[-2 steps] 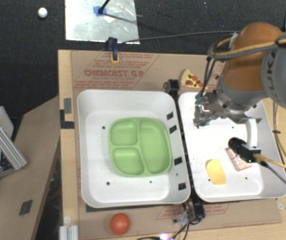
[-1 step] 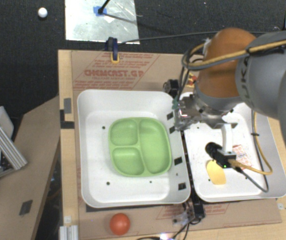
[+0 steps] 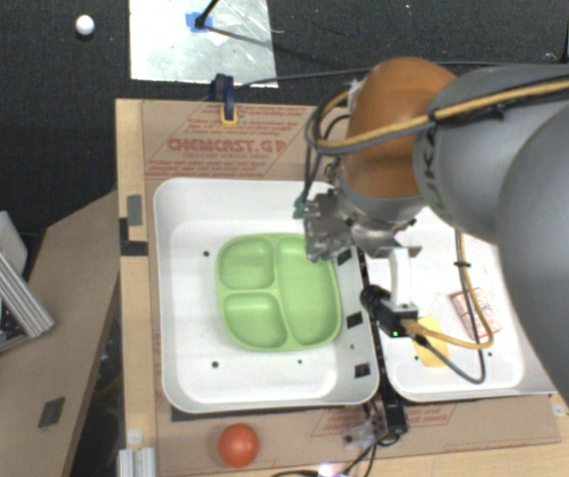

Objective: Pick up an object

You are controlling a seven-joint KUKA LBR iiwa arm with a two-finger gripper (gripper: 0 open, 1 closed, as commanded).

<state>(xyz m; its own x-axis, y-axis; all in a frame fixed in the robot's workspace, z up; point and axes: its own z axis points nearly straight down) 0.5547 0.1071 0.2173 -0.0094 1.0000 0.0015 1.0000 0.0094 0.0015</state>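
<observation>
A light green divided plate (image 3: 276, 293) with three compartments lies in the left white bin (image 3: 190, 266). My gripper (image 3: 326, 238) hangs at the plate's upper right rim, near the wall between the two bins. The grey arm with its orange band (image 3: 398, 117) reaches in from the right and covers much of the right bin (image 3: 463, 366). A printed card or packet (image 3: 468, 311) lies in the right bin with yellow and black cables across it.
A red-orange ball (image 3: 237, 444) sits on the cardboard in front of the left bin. A blue clamp (image 3: 223, 95) holds the cardboard's far edge. A silver sheet (image 3: 200, 28) and a small white ball (image 3: 85, 25) lie beyond. An aluminium rail (image 3: 6, 276) stands at left.
</observation>
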